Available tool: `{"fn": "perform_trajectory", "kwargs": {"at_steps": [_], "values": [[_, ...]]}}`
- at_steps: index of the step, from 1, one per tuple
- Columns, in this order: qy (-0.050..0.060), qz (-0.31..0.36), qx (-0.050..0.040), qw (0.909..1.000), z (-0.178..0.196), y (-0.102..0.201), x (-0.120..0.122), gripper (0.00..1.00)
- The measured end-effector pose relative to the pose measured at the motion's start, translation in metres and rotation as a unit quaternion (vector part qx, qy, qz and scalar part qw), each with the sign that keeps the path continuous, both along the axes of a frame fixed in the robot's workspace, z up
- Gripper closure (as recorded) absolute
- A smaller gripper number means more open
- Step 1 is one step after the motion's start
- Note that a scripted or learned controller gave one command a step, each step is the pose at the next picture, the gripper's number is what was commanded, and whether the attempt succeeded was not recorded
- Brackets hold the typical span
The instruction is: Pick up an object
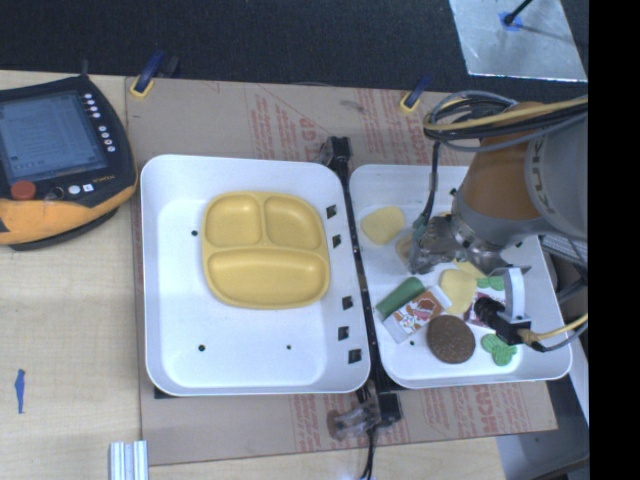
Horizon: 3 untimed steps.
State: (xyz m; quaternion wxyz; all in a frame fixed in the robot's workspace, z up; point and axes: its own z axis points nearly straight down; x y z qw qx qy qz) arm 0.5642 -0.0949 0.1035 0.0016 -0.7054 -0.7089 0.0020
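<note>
Objects: two yellow pieces (pixel 383 224), one brown disc (pixel 451 339)

The arm (pixel 555 173) is a thick, rounded KUKA iiwa limb with a smooth grey shell. A broad orange band (pixel 497 186) wraps it just above the wrist. A bundle of black and yellow cables (pixel 490 115) loops along its upper side, and a thinner black cable (pixel 433 183) drops from the loop toward the wrist. The wrist housing (pixel 447 245) is dull grey metal, blocky and irregular. Below it sits a white-edged part (pixel 513 293) with dark pieces, and a yellow cable (pixel 560 330) trails off beside it.
</note>
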Motion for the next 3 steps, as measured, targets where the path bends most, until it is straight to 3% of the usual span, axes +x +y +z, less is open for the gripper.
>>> {"fn": "perform_trajectory", "kwargs": {"at_steps": [1, 2, 3], "values": [[0.000, 0.000, -0.0005, 1.0000, 0.000, 0.000, 0.000, 0.00], [0.001, 0.000, 0.0008, 1.0000, -0.012, -0.002, -0.051, 0.00], [0.000, 0.000, 0.0009, 1.0000, -0.012, -0.007, -0.055, 0.00]]}}
